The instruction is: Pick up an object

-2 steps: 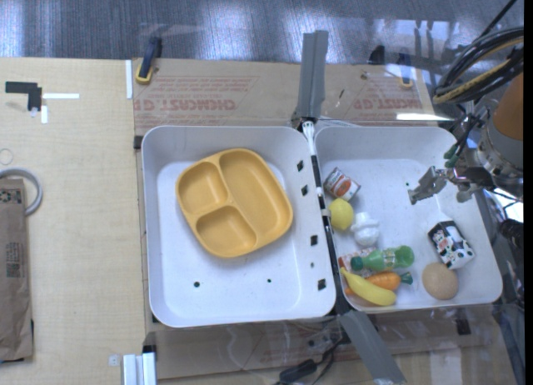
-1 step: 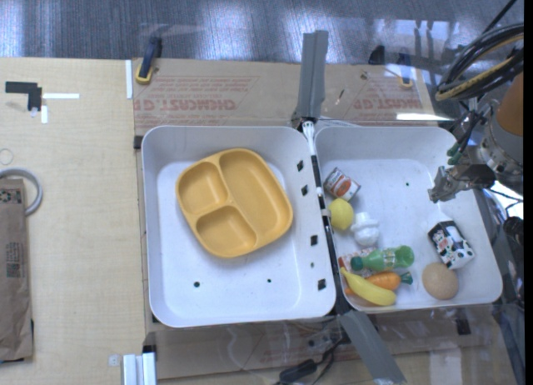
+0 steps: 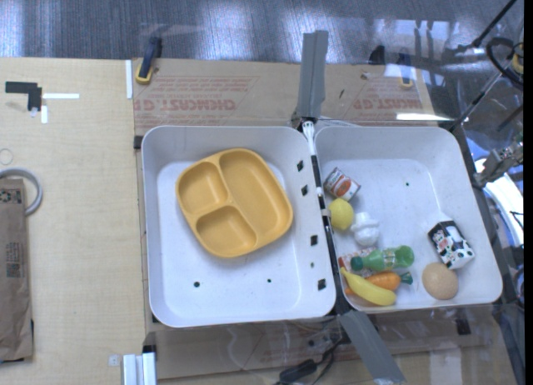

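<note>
Picking cleanly, we judge, means choosing the egg (image 3: pixel 440 281) alone near the right bin's (image 3: pixel 433 146) front-right corner; gripper state: cannot tell.

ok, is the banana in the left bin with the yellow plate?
No. The banana lies in the right bin, at its near-left corner beside the carrot; the left bin holds the plate.

Right edge, mid-height: a small pale grey fitting (image 3: pixel 506 161) with a dark bracket juts into view, tilted. Too little of it is visible to tell whether it is part of the robot. Above it, black cables (image 3: pixel 500 40) loop near the upper right corner.
</note>
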{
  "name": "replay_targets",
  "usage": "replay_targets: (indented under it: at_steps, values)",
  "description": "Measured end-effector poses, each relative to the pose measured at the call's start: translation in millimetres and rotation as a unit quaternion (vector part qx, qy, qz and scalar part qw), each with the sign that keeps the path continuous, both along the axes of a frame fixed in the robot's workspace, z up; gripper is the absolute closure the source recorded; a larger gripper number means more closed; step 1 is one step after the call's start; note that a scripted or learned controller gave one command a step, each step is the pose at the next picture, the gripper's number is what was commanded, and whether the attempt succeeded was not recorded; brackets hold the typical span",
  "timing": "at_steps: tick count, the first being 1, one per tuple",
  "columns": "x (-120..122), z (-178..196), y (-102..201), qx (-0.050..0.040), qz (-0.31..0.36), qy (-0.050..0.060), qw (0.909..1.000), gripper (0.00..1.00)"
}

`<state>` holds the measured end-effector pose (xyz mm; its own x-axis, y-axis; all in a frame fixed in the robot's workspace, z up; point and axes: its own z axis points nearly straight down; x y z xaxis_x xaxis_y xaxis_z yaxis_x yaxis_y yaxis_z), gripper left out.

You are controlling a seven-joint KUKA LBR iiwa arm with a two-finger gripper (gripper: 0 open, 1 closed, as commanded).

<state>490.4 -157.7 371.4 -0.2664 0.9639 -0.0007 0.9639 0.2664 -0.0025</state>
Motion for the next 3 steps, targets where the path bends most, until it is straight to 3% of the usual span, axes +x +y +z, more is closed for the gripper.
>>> replay_targets:
  at_steps: [1, 2, 3]
  values:
    - [61.7, 57.3, -65.1, -0.0006, 0.032, -0.001, 0.9995, 1.00]
    - [90.4, 42.7, -40.7, 0.0000, 0.138, -0.001, 0.9905, 1.00]
    - [169.6, 69.2, -64.0, -0.0005, 0.138, 0.000, 0.9904, 1.00]
